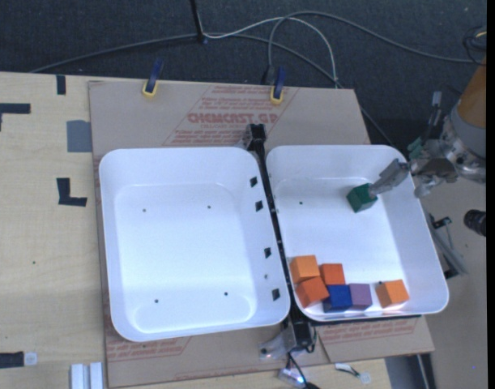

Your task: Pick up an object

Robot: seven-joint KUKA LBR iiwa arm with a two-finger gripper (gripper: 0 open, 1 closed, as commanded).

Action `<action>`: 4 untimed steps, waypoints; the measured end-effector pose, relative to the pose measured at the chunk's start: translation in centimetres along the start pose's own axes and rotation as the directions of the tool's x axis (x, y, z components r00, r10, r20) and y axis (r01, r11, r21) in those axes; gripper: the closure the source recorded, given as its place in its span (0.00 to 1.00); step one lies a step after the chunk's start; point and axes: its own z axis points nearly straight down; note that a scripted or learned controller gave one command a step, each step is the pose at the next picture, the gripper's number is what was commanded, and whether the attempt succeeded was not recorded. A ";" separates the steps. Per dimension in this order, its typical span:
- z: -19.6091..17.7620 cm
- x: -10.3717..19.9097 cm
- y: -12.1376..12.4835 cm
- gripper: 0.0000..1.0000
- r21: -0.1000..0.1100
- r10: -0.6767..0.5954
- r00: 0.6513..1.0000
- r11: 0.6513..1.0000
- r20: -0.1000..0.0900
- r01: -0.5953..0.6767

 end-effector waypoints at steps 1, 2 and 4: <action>6.4 -2.3 6.7 0.00 0.005 0.000 1.000 1.000 -0.001 0.000; 19.0 -3.6 9.9 0.00 0.009 0.000 1.000 1.000 -0.002 0.000; 18.2 -1.4 7.4 1.00 -0.001 0.059 0.998 0.998 0.000 -0.059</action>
